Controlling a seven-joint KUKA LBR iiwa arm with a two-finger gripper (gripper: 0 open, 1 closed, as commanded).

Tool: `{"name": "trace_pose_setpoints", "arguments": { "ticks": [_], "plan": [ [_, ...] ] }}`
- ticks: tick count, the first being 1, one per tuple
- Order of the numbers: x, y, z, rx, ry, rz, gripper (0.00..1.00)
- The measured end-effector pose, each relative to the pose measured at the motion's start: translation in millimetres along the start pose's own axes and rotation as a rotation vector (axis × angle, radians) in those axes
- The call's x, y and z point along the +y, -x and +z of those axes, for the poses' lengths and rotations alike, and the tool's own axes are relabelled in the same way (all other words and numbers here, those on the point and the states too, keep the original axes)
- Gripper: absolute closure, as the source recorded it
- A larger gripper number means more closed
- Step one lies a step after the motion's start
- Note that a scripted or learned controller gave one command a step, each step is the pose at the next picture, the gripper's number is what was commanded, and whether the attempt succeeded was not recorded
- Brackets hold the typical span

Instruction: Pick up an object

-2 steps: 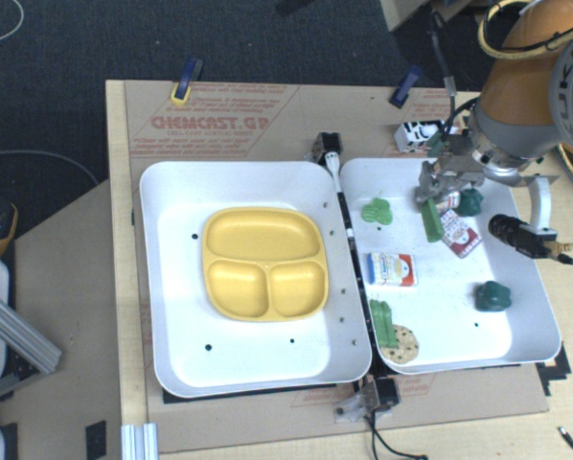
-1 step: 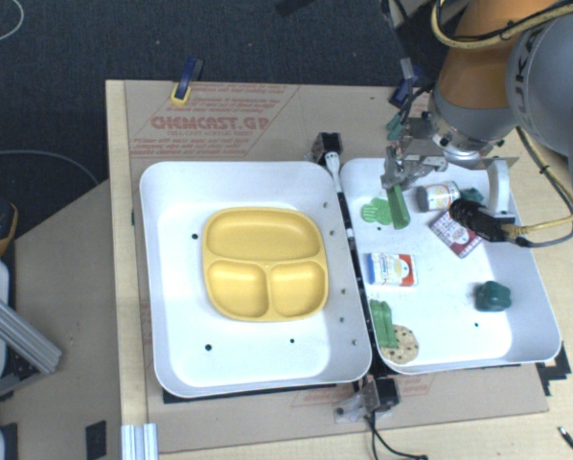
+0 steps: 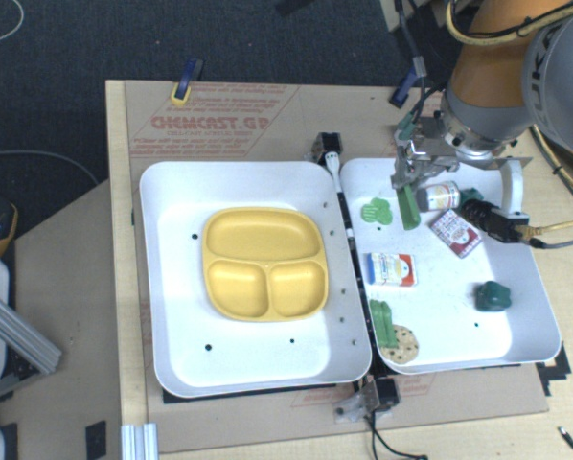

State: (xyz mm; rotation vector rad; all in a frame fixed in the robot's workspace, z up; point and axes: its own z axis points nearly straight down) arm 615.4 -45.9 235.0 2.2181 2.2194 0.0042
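Note:
My gripper (image 3: 407,182) hangs over the back left part of the right bin (image 3: 531,329). A dark green stick-like piece (image 3: 409,211) lies or hangs directly under it, and the view does not tell whether the two touch. A light green toy (image 3: 376,212) sits just to the left. A small jar with a pale label (image 3: 441,196) lies right beside the gripper. Further forward are a red packet (image 3: 456,233), a white card with red and blue print (image 3: 392,269), a dark green lump (image 3: 492,297), and a green-and-tan flat piece (image 3: 393,334) at the front left corner.
The left bin (image 3: 171,324) holds a yellow divided plate (image 3: 264,262). A black clamp (image 3: 327,147) sits at the back between the bins. A cardboard sheet (image 3: 219,118) lies under both bins.

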Motion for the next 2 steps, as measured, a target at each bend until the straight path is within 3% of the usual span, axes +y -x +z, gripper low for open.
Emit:
{"name": "trace_pose_setpoints", "arguments": {
  "ticks": [1, 2],
  "plan": [
    [7.4, 7.2, 3.1, -0.001, -0.001, 0.001, 1.00],
    [-0.4, 12.1, 16.5, 0.001, -0.008, 0.002, 1.00]
  ]
}}
